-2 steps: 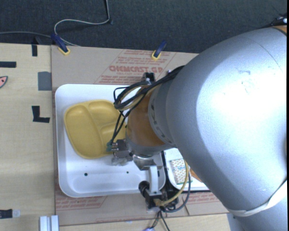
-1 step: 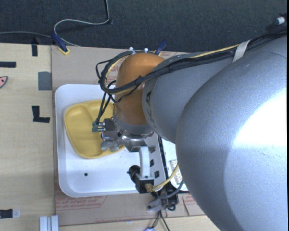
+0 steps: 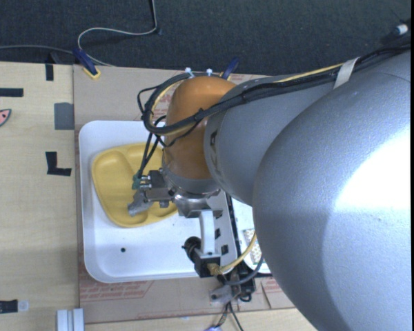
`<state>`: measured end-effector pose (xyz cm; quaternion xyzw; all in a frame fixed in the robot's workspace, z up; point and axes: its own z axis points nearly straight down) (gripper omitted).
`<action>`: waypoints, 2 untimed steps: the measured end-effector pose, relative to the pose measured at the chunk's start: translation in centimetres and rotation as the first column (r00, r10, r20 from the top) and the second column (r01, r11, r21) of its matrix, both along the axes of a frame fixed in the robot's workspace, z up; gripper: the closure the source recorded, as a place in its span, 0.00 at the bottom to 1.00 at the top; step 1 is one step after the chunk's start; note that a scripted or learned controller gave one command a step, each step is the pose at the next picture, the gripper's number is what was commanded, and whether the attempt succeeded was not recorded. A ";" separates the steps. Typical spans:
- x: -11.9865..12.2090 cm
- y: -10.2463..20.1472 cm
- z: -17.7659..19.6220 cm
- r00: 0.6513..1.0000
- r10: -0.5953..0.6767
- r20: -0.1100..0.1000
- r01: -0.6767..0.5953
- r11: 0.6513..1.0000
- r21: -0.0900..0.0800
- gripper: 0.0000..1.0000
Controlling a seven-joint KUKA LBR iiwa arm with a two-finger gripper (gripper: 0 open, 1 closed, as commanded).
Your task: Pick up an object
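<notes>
Reaching in from the right, the grey arm (image 3: pixel 317 185) with its orange band (image 3: pixel 193 126) covering much of the white bin (image 3: pixel 96 254). Hanging low over the bin, the gripper (image 3: pixel 139 205) overlapping the near edge of a yellow bowl-like object (image 3: pixel 117 174) lying in the bin's left half. Showing no clear gap or grip, so cannot tell the jaw state.
</notes>
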<state>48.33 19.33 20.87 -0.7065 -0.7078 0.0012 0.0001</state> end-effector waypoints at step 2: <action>0.0 0.0 0.9 1.000 0.002 -0.001 -0.002 1.000 -0.002 0.00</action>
